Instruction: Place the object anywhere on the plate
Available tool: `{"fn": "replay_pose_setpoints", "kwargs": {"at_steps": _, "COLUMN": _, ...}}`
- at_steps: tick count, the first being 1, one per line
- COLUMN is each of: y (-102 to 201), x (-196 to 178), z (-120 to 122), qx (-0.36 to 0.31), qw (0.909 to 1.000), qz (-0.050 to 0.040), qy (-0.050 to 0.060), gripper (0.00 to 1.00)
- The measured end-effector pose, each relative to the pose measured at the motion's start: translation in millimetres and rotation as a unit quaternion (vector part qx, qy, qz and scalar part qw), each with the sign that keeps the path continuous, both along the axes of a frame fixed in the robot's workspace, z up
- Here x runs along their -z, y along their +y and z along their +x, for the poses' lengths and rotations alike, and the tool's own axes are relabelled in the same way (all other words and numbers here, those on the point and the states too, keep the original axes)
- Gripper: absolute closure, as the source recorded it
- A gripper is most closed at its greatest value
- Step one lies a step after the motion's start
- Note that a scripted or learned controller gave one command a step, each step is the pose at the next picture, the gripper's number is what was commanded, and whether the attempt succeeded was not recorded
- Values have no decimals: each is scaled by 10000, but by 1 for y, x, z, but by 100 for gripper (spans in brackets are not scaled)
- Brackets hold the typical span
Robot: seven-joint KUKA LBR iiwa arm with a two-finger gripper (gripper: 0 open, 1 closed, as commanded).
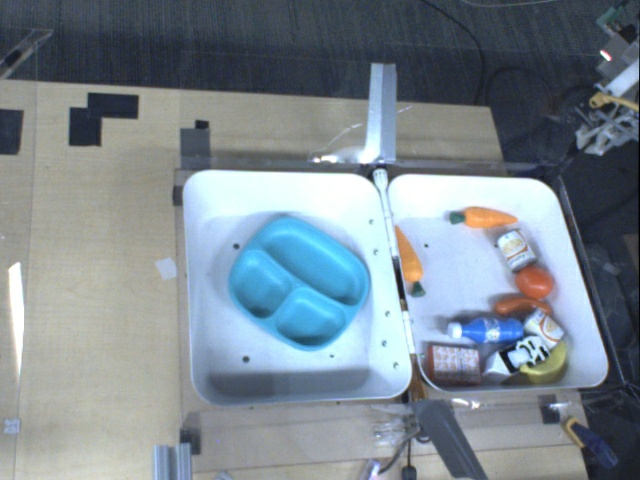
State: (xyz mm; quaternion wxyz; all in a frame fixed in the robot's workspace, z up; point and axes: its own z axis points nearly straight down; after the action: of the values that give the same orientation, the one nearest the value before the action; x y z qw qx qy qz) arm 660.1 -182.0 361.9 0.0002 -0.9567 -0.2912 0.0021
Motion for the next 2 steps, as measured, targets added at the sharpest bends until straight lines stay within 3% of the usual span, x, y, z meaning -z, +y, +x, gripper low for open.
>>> {"fn": "replay_pose_setpoints", "kwargs": {"at_steps": 1, "y": 65, "x": 134, "z": -54, "qx": -858, "qw": 9963, "qz": 16, "qy": 7, "gripper": 100}}
{"fn": "replay_pose_setpoints", "kwargs": {"at_steps": 2, "y": 136, "x": 181, "z": -67, "qx": -1677, "qw": 9858, "qz": 17, "qy": 0, "gripper": 100}}
